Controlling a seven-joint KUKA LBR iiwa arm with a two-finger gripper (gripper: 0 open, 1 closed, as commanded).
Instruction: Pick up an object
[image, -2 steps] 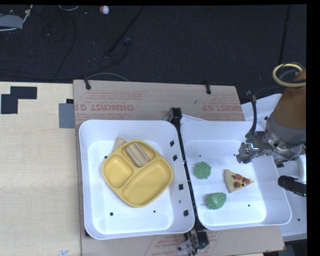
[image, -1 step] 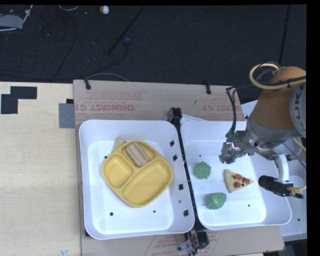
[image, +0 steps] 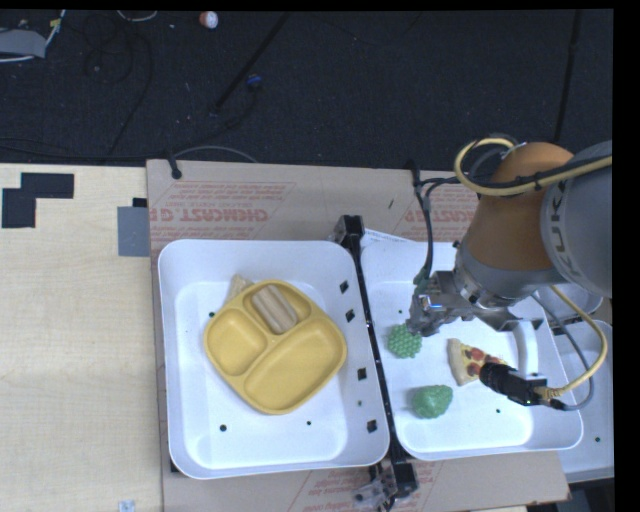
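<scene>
In the right bin (image: 480, 440) lie a green knobbly ball like broccoli (image: 404, 342), a second green lump (image: 431, 401) nearer the front, and a pizza slice toy (image: 465, 359). My gripper (image: 426, 318) hangs low over the right bin, just up and right of the knobbly green ball and close to touching it. Nothing shows between its fingers. The left bin (image: 190, 400) holds a yellow divided plate (image: 276, 346) with a tan ridged piece (image: 272, 306) in its upper compartment.
A black divider (image: 362, 330) runs between the two bins. The grey arm with its orange band (image: 520, 225) fills the upper right over the right bin. Cardboard (image: 270, 205) lies under both bins, with a wooden bench (image: 70, 350) to the left.
</scene>
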